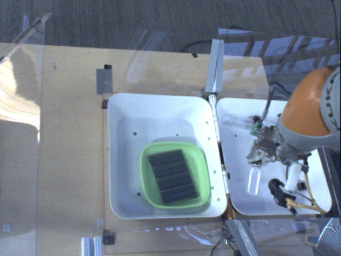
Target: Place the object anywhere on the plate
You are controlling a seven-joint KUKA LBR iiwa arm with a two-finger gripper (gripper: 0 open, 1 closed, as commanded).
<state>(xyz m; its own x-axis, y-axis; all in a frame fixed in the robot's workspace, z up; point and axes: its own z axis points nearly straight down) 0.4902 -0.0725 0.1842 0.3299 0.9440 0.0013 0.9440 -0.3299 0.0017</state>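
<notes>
A green plate (199, 161) lies in the left bin (122, 143), toward its front. On the plate rests a dark ridged rectangular object (171, 176), lying flat and slightly turned. My gripper (258, 158) hangs over the right bin (234, 116), near that bin's middle and well to the right of the plate. The orange band of the arm (306, 108) sits above it and hides part of the bin floor. Just below the gripper there is a pale, see-through, tube-like shape (253, 181); I cannot tell whether it is a loose thing or part of the gripper.
A raised divider (218, 143) separates the two bins. A black fitting with yellow cables (282, 195) trails from the wrist toward the right bin's front. A wooden bench top (58, 143) extends to the left of the bins.
</notes>
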